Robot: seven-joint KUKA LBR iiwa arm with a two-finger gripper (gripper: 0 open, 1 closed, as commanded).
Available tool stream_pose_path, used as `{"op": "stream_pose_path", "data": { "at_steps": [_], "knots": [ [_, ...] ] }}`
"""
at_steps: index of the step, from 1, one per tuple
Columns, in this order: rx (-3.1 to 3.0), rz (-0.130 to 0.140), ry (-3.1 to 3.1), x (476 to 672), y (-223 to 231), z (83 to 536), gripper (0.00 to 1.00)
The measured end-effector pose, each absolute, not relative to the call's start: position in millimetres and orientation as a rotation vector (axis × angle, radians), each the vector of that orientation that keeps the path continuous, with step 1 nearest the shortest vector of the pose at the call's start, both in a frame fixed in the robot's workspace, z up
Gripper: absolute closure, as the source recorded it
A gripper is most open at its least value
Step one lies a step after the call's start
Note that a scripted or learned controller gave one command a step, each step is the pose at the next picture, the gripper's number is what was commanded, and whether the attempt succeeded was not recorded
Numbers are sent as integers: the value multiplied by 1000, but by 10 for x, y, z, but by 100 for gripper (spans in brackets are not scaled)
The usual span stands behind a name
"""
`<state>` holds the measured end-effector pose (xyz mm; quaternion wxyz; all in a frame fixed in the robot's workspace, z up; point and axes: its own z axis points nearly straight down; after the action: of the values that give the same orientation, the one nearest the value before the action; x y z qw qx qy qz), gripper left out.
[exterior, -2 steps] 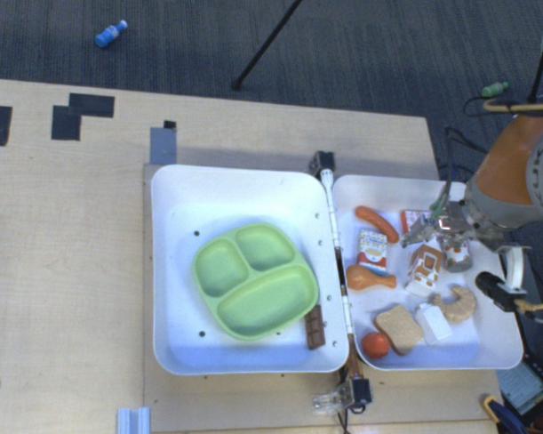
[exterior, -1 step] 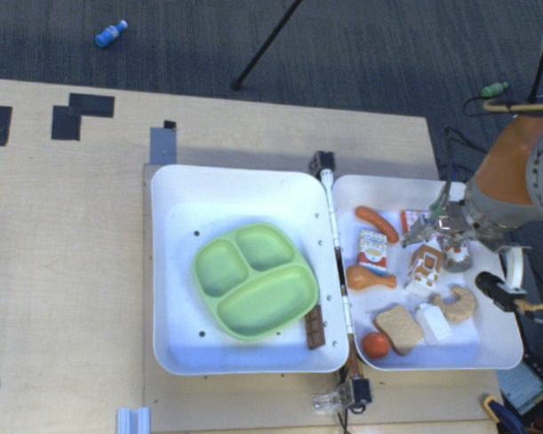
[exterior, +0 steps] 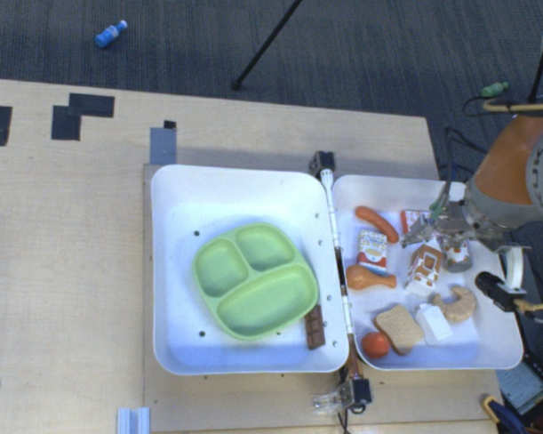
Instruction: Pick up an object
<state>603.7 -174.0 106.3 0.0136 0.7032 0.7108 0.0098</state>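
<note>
- Carton (exterior: 425,268): a small orange-and-white box, lies in the right bin (exterior: 507,353), just below the gripper (exterior: 445,234).
- Gripper: low over the right bin's upper middle; whether it is spread or pinching, I cannot tell.
- Around the carton: a sausage (exterior: 378,222) and a snack packet (exterior: 373,249) to its left, a drumstick (exterior: 369,277) lower left, a bread slice (exterior: 400,328) and tomato (exterior: 375,345) near the front, a croissant (exterior: 458,304) to the right.
- Left bin (exterior: 163,252): holds a green divided plate (exterior: 256,280), with a brown bar (exterior: 314,328) at the plate's lower right edge.
</note>
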Motion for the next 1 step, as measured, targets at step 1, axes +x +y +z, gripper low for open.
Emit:
{"op": "stream_pose_path", "data": {
  "at_steps": [1],
  "knots": [
    [2190,29,2211,6042,-1693,1049,0]
  ]
}}
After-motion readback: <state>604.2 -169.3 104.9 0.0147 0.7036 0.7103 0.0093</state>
